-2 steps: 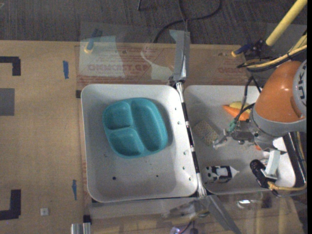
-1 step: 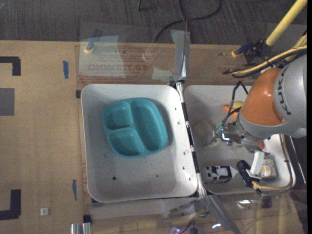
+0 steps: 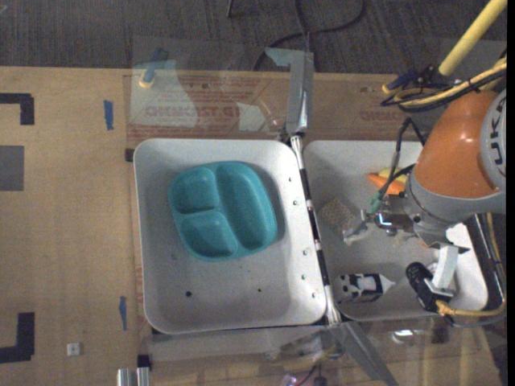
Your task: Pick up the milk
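A top-down, slanted look at a tan surface (image 3: pixel 64 240) marked with black and blue tape. Two shallow white bins sit side by side on it. The left bin (image 3: pixel 161 296) holds a teal divided plate (image 3: pixel 224 209) with three compartments, lying flat toward the bin's upper middle. To its right, touching along a shared edge, is the right bin (image 3: pixel 338 163). Near this bin's front left corner lies the milk (image 3: pixel 361 287), a small black-and-white carton resting on its side. A small grey-brown block (image 3: pixel 338 212) lies further back, and an orange object (image 3: pixel 385 181) shows partly behind the arm. The grey arm with its orange band (image 3: pixel 455 159) reaches in from the right over this bin. Its gripper (image 3: pixel 360 230) hangs above the bin floor just right of the grey-brown block, well back from the milk and not touching it. Whether the gripper is wide or narrow cannot be told.
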`<state>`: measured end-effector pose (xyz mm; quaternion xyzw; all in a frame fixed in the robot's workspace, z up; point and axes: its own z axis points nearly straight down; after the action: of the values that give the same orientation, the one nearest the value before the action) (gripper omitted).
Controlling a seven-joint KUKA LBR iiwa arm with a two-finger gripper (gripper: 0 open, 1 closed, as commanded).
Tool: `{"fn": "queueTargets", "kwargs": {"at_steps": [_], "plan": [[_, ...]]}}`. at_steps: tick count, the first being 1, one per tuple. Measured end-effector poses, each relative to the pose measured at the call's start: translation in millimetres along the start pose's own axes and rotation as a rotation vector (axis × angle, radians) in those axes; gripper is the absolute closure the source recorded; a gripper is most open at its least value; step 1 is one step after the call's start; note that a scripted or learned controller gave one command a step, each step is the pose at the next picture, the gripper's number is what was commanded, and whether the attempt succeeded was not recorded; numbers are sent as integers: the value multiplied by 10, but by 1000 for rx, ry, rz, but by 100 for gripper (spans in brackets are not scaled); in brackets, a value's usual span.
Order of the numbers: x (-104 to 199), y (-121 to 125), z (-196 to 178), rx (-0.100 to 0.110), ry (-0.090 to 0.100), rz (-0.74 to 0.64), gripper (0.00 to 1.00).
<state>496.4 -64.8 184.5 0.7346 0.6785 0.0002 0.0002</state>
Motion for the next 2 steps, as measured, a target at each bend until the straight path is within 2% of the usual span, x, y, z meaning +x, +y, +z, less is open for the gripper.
{"fn": "queueTargets", "kwargs": {"at_steps": [1,2], "plan": [[-332,578,822,-17,0,129,0],[-359,210,868,-32,11,481,0]]}}
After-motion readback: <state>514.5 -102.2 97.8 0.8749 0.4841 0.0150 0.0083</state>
